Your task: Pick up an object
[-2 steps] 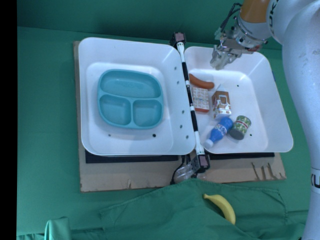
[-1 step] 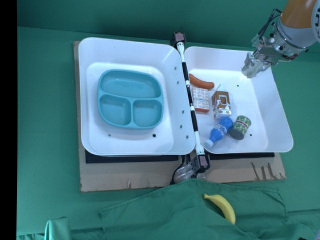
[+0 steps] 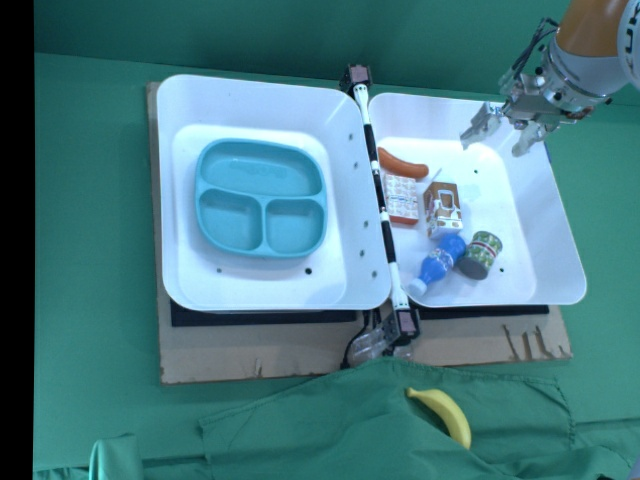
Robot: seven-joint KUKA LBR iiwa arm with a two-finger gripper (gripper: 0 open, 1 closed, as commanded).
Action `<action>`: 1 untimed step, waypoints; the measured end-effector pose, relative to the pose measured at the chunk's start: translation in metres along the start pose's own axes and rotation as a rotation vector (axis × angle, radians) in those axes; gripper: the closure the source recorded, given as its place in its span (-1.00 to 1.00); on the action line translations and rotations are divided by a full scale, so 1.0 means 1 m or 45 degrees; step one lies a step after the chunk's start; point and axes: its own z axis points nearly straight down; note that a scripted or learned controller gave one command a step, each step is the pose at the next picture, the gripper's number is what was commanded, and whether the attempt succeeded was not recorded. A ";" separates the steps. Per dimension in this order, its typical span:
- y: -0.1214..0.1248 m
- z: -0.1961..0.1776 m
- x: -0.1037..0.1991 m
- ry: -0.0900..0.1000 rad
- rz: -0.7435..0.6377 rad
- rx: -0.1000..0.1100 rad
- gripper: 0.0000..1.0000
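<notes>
Hand (image 3: 505, 131) spread wide, holding nothing, above right bin's (image 3: 560, 258) far edge. Small can (image 3: 482, 254) lies near blue bottle (image 3: 436, 265); descend straight, straddle can alone, clear of bottle

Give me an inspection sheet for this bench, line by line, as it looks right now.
Surface: two white bins, left bin, right bin, on cardboard over green cloth.
Job's things: hot dog, cracker box, small carton, blue bottle and can, all in the right bin.
Clutter: teal divided plate in the left bin; banana on the cloth.
Grippers: gripper open, above the right bin's far edge, holding nothing.
Cables: wiring at the wrist.
Surroundings: nothing seen.
</notes>
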 end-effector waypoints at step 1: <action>0.035 0.087 -0.023 0.000 0.000 0.009 -1.00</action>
